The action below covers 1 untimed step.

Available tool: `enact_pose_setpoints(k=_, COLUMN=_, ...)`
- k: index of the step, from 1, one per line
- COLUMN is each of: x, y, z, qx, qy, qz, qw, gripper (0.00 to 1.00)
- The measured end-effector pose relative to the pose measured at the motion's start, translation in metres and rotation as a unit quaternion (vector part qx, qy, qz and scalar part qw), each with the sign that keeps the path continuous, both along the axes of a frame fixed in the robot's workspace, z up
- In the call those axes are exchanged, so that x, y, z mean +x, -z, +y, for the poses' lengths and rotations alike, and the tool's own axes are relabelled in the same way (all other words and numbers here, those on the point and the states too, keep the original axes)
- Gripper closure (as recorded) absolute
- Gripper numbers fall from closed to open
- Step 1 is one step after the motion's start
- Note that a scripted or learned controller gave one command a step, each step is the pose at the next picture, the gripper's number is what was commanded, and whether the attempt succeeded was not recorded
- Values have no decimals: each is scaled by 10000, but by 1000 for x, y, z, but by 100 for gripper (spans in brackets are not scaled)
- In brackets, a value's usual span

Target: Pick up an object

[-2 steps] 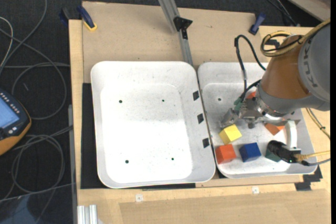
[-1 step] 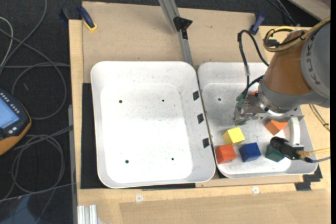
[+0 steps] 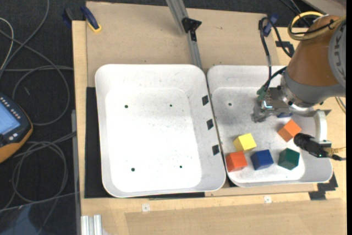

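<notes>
Five blocks (image 3: pixel 263 159), two white bins (image 3: pixel 110 118)

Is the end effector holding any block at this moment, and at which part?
Nothing is seen held: the end effector stands over bare bin floor, apart from the yellow block and orange block.

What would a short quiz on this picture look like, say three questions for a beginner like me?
1. How many blocks lie in the right bin?
2. True or false: the yellow block lies in the left bin.
3. Which block lies nearest the gripper: A) green block, B) yellow block, C) red block?

Key:
1. Five: yellow, red, blue block, green, orange block.
2. False; it lies in the right bin.
3. B.
</notes>
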<state>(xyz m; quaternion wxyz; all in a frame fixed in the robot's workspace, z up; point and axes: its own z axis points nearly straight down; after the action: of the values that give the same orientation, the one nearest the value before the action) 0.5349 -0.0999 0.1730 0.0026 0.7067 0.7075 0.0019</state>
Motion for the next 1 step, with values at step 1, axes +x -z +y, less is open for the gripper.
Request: enact_pose_setpoints(k=1, x=-1, y=-64, z=0, qx=-1, qy=-4, qz=-13, qw=10000, gripper=100)
